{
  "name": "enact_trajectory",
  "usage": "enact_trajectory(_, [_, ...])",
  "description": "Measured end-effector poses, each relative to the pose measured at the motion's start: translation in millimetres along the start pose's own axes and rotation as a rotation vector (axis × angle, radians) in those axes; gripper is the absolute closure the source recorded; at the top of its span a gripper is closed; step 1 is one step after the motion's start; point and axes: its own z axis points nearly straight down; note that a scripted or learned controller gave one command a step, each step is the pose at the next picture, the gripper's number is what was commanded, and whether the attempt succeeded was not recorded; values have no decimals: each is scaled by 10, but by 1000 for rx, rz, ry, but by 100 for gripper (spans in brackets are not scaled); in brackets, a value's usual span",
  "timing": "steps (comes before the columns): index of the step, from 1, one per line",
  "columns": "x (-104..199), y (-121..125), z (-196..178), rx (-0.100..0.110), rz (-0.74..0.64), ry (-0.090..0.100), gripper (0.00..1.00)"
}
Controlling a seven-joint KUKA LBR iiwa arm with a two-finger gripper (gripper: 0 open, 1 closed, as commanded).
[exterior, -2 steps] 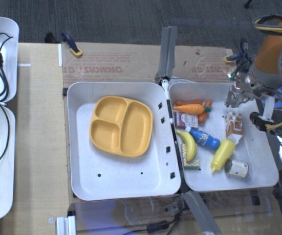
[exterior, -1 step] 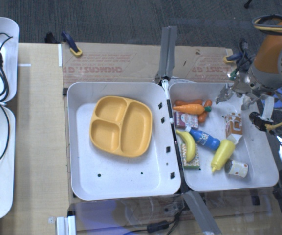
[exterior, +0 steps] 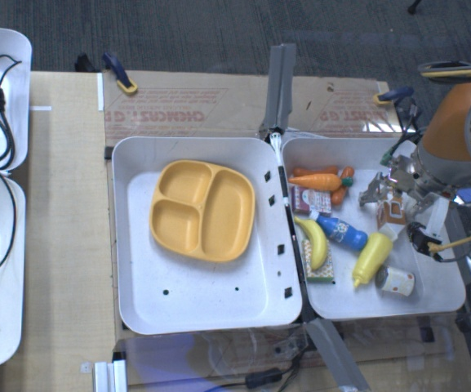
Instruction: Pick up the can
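The can (exterior: 395, 281) is small and whitish with a dark end. It lies on its side near the front right corner of the right bin (exterior: 431, 305), just right of the yellow mustard bottle's (exterior: 371, 259) lower end. My gripper (exterior: 382, 193) hangs low over the back right part of that bin, well behind the can and apart from it. A small brown and white carton (exterior: 392, 211) sits directly under or against the gripper. The grey arm with its orange band (exterior: 451, 129) comes in from the right.
The right bin also holds a carrot (exterior: 317, 181), a blue bottle (exterior: 341, 233), a banana (exterior: 314, 243) over a flat packet (exterior: 320, 273), and small orange pieces. A yellow divided plate (exterior: 203, 210) lies in the left bin (exterior: 137, 300). A cable loops beside the arm.
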Motion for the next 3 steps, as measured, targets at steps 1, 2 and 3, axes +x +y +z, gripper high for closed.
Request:
enact_trajectory(1, [-31,16,-70,-1,5,-4,100])
enact_trajectory(2, [158,619,-52,6,27,-2,100])
enact_trajectory(3, [750,361,-1090,-6,80,-7,100])
